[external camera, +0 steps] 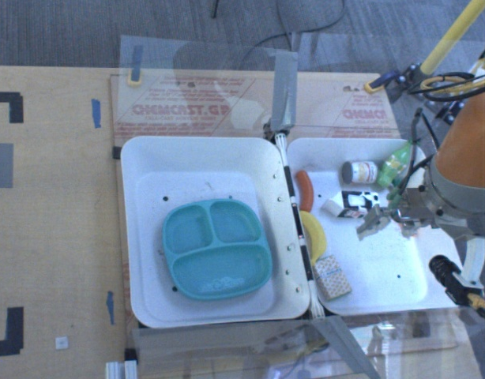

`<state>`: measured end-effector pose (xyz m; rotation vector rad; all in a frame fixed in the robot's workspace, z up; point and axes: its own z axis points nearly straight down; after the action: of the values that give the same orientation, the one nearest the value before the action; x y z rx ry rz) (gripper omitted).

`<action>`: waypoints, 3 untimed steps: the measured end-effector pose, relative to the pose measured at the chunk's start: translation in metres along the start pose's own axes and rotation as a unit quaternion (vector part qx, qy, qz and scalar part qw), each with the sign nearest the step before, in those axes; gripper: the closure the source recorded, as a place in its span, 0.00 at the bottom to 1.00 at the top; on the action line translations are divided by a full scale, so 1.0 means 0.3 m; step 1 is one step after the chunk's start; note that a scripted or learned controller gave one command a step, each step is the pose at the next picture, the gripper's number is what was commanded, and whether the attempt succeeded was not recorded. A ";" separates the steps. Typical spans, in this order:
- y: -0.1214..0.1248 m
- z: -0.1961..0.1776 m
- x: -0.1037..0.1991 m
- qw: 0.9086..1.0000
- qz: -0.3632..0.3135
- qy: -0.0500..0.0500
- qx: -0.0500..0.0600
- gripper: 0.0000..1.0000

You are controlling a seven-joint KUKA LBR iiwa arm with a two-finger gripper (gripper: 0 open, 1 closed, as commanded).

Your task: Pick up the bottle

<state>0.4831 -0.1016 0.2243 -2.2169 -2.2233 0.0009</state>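
one bottle lies just above my gripper. i see its fingers spread open, holding nothing. next i must move up over it and squeeze.

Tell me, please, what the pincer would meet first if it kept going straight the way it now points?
Probably the small black-and-white item just ahead of the pincer, which points toward the left bin. Depth is unclear, so it might pass above it and reach the banana next.

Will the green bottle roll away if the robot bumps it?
Probably. The green bottle looks to be lying on its side in the right bin, so a nudge may roll it. It looks like clear plastic, so likely light and slippery. The jar beside it might stop it.
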 end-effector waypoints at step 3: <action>0.263 0.431 -0.398 0.974 -0.228 -0.002 -0.003 0.00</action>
<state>0.5623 -0.2206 0.0947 -1.6557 -2.6751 -0.0025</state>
